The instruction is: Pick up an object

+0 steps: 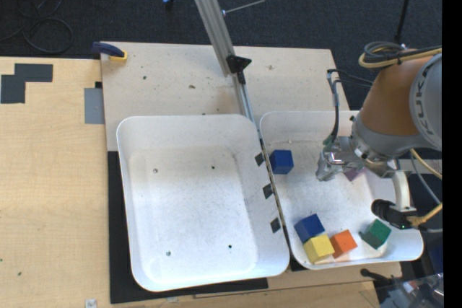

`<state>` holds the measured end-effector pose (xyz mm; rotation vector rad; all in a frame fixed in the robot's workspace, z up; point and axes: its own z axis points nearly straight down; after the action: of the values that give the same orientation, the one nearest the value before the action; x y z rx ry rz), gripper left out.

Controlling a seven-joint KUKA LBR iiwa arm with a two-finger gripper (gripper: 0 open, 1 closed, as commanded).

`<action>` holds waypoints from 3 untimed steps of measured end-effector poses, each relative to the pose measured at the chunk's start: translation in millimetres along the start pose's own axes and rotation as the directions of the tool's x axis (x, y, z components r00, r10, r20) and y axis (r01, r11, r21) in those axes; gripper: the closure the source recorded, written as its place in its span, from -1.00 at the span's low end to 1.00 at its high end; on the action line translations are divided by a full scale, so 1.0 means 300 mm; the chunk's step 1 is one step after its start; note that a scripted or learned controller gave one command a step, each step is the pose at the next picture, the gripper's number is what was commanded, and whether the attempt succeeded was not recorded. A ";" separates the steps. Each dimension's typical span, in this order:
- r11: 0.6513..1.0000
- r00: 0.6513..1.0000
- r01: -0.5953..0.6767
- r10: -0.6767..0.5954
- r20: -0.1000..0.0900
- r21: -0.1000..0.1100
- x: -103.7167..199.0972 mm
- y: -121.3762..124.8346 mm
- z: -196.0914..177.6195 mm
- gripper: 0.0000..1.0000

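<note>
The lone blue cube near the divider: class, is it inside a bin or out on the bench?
Inside. The lone blue cube sits on the floor of the right bin, beside the divider, apart from the claw.

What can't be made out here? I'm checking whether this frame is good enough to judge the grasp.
- Claw, camera view: small and blurred against the right bin; open or shut cannot be told.
- Purple object, camera view: mostly hidden by the arm's wrist; shape and whether it is gripped unclear.
- Green cube, camera view: partly covered by a black cable fitting.
- Arm, camera view: cut off at the right.
</note>
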<state>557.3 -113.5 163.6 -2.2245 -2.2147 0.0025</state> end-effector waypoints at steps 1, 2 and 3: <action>1.000 1.000 0.004 -0.004 0.001 -0.001 0.026 0.020 -0.169 1.00; 1.000 1.000 0.004 -0.004 0.001 -0.002 0.019 0.025 -0.334 1.00; 1.000 1.000 0.006 -0.006 -0.001 0.006 0.186 0.019 -0.263 1.00</action>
<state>563.6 -57.8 242.6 -2.2142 -2.2182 0.0073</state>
